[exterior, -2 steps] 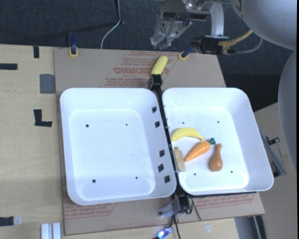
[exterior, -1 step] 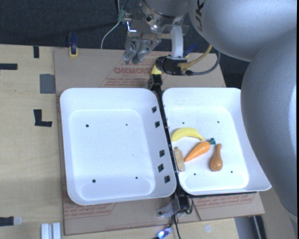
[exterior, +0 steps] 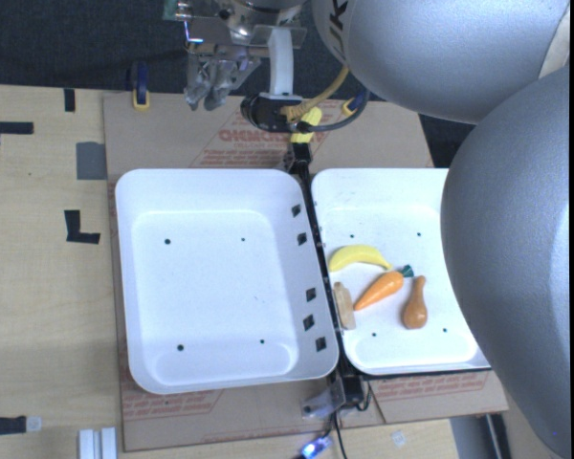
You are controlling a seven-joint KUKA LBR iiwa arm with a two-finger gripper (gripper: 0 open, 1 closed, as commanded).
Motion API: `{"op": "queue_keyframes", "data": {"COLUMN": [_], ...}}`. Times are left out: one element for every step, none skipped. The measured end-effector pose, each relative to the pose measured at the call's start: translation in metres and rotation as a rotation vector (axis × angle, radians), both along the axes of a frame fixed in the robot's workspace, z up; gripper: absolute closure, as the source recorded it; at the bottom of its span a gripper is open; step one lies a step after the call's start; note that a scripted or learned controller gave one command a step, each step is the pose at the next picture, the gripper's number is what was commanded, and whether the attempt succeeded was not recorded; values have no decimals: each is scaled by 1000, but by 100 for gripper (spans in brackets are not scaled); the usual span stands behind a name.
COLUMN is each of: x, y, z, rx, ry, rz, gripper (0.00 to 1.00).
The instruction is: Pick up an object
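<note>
Objects for picking are seen in the right bin point(exterior: 383, 194), grouped toward its near left part: a yellow banana point(exterior: 359, 256), an orange carrot point(exterior: 380, 290) just near of it, a brown gourd-shaped piece point(exterior: 415, 304) to the right, and a tan wooden block point(exterior: 344, 305) against the left wall. The left bin point(exterior: 210, 275) is set beside it on the counter point(exterior: 38, 285). The jaws point(exterior: 210, 89) are held at the far edge, past the left bin, and nothing is seen between them; whether they are released or clenched cannot be told.
</note>
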State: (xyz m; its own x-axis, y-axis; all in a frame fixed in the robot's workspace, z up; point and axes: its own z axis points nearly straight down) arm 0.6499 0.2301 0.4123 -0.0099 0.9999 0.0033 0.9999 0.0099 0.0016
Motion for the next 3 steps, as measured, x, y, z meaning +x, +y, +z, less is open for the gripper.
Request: {"op": "queue_keyframes", "data": {"x": [-60, -87, -106], "y": [5, 4, 3], "z": [20, 92, 110], "rx": [-2, 0, -3], "ry": [3, -4, 2], "rz": [-4, -6, -8], "gripper": [100, 100, 100]}}
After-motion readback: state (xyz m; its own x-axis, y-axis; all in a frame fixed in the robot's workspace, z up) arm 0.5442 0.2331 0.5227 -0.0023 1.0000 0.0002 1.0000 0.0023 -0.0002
